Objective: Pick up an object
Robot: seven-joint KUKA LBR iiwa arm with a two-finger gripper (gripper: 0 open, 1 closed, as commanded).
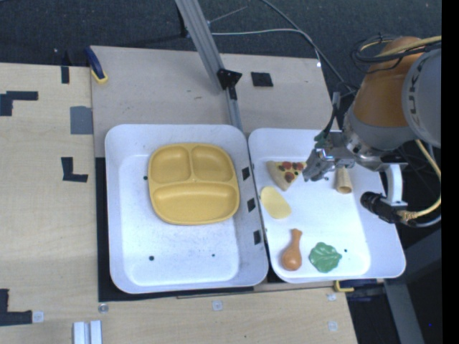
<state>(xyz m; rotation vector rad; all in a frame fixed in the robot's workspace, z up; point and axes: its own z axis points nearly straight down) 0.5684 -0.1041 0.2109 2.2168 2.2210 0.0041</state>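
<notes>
The right bin (378, 253) holds several toy foods. A pizza slice (285, 173) lies near its top left, with a pale yellow oval piece (275, 203) just below it. An orange drumstick (292, 251) and a green leafy piece (325, 256) sit near the front edge. A small beige cylinder (343, 180) lies right of the pizza slice. My gripper (318, 168) is low over the right bin, between the pizza slice and the cylinder, just right of the slice's edge. I see nothing held in it.
The left bin (122, 213) carries a yellow divided plate (193, 183) in its upper half. A metal pole (204, 34) slants down to the gap between the bins. Black cables hang off the arm at the right bin's right edge.
</notes>
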